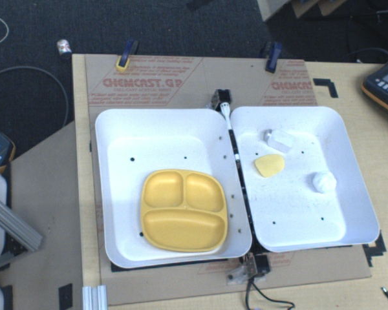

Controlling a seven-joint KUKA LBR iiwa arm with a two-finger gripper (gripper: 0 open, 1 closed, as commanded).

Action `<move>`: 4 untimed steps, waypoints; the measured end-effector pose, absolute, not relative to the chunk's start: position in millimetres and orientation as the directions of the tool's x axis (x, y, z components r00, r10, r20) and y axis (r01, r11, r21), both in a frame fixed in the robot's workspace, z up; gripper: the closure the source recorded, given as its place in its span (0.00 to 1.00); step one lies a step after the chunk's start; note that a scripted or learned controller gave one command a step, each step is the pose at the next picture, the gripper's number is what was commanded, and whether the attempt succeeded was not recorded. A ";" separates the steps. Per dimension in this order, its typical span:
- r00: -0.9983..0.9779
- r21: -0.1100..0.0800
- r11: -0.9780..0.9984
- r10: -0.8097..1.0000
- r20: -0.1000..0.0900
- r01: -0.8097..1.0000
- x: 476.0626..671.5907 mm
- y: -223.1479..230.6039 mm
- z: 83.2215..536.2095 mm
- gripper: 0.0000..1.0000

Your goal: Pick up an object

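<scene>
Starting at the left: the left bin (110,173) sits on a brown board (84,173) printed with red lettering, and a yellow-and-blue clamp (124,57) grips the board's far edge. In that bin lies a yellow divided plate (184,210), three compartments facing up. It rests flat in the near half of the bin, closer to the right wall than the left.

Moving on to the seam, the two bins touch along their inner rims, with a black clip (221,99) at the far end of the join. A blue clamp (272,57) holds the board's far edge just beyond.

Into the right bin (355,199) now, where three small things lie apart from one another. A clear piece (276,139), possibly a bit of plastic though it's too faint to be sure, lies toward the far side. Just nearer is a flat yellow piece (269,165), close to the left wall. Further right sits a small white round object (323,182).

At the far right edge, an orange-and-black device (383,86) rests on the bench.

As for the gripper, I cannot tell whether it is released or clenched; nothing in either bin is being grasped.
</scene>
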State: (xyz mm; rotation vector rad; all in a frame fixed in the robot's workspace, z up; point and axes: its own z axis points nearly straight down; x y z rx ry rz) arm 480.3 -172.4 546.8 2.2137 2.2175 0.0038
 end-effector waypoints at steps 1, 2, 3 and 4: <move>-0.001 -0.016 0.001 1.000 0.005 1.000 477.9 -147.2 351.3 1.00; -0.015 -0.005 0.015 1.000 0.005 1.000 479.5 -19.3 339.6 1.00; -0.016 0.007 0.016 1.000 0.005 1.000 479.3 99.2 388.9 1.00; -0.001 0.004 0.001 1.000 0.001 1.000 480.0 91.5 397.1 1.00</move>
